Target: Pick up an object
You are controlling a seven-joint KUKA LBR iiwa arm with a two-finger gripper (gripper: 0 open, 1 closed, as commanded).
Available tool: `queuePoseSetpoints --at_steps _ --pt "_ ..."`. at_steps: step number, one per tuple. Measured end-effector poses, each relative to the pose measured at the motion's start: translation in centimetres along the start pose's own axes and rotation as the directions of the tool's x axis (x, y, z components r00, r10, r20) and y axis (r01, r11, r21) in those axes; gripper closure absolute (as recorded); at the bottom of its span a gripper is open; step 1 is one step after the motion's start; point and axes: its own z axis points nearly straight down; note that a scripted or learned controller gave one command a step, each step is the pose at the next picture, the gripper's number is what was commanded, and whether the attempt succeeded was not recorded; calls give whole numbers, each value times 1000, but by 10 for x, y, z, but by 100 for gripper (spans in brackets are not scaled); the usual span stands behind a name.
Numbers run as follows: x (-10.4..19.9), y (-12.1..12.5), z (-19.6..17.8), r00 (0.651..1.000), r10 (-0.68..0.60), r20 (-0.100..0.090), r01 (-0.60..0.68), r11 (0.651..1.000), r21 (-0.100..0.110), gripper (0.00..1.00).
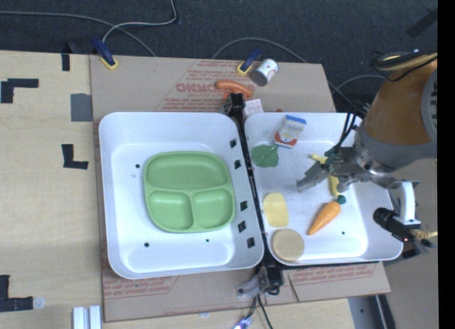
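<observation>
The carrot (pixel 324 217) is the piece I would go for: it lies in the right bin (pixel 355 249), tilted, with its thick end up toward the gripper (pixel 313 178) and its tip pointing down toward the round tan disc (pixel 288 244). My gripper hangs low over the middle of that bin, just above the carrot's top and slightly left of it. I see grey fingers reaching out to the left, but from this slanted view I cannot tell whether they are apart or together, and nothing sits between them.

To do this step well, I judge that I should shift the wrist down-frame until it is centred over the carrot's thick half, then turn it so the fingers close across the body, not along it. The carrot tapers, so a grasp near the tip would likely slip.

The yellow block (pixel 276 209) lies near on the left, apart from the carrot, so the descent looks free. The green leaf piece (pixel 265 155) and the small carton (pixel 290 130) are farther up. The green divided plate (pixel 189 190) sits alone in the left bin (pixel 121 178).
</observation>
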Motion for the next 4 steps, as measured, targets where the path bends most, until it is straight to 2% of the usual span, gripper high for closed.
queuePoseSetpoints --at_steps 1,2,3,4 --pt "-72 -17 48 1000 3 1 -3 1000 2 0" --pt "-36 -31 120 1000 1 1 -1 1000 -3 0" --pt "-37 -30 110 1000 2 3 -2 1000 -6 100" --pt "47 -31 22 1000 -1 -1 1 1000 0 100"
